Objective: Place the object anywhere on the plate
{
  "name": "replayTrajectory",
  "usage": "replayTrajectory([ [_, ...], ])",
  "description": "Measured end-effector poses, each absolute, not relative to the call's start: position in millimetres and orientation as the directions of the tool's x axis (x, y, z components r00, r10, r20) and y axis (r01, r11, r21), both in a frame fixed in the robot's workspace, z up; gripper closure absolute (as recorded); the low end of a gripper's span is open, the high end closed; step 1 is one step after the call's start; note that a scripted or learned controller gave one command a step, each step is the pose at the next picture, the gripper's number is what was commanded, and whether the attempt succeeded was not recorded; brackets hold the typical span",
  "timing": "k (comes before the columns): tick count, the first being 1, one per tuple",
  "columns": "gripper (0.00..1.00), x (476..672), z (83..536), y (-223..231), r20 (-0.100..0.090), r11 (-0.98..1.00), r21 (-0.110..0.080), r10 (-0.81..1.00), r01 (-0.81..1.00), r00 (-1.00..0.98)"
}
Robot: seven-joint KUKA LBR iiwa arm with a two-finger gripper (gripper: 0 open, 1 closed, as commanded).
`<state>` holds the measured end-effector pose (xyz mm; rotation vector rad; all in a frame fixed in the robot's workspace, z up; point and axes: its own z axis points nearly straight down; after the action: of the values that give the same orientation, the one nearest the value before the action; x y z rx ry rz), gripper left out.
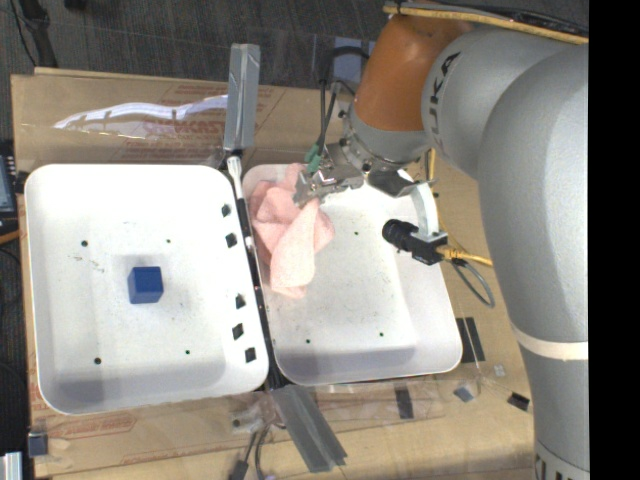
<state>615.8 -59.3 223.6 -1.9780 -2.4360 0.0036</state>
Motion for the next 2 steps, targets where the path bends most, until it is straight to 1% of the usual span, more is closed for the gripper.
replayTrajectory([
  [1, 1.0, 616.0, 230.8, -58.1, 0.0, 0.211, -0.003, 0.977, 0.977, -0.211],
  [2, 1.0, 610.0, 224.2, -16.2, 0.003, 0.58, -0.005, 0.814, 0.814, -0.58],
])
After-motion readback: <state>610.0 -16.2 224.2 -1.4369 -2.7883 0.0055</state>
